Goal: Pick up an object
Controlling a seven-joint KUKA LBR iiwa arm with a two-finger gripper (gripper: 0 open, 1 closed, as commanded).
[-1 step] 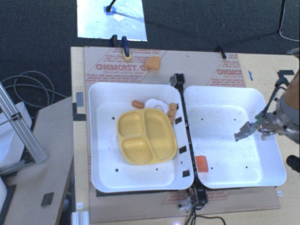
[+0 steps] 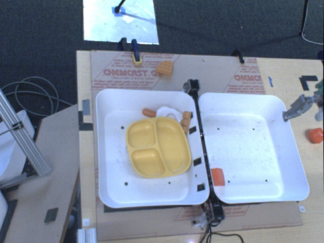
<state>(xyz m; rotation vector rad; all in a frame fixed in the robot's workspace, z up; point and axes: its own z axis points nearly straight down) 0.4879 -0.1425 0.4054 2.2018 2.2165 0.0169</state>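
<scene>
The left bin [image 2: 109,135] holds a yellow divided plate [image 2: 158,147]. Behind the plate lie a small orange sausage-shaped piece [image 2: 149,113], a white object [image 2: 168,112] and a tan piece [image 2: 186,119] near the bin's right wall. An orange-red block [image 2: 217,176] sits in the near left corner of the right bin [image 2: 283,191]. My gripper [image 2: 293,110] reaches in at the far right, over the right bin's far right rim, well away from every object. Nothing is seen in its grasp.
A tan waffle-like piece [image 2: 164,68] lies on the cardboard behind the left bin, by a yellow-and-blue clamp [image 2: 135,52]. An orange object [image 2: 315,134] rests on the bench right of the right bin. Cables and a metal strut stand at the left.
</scene>
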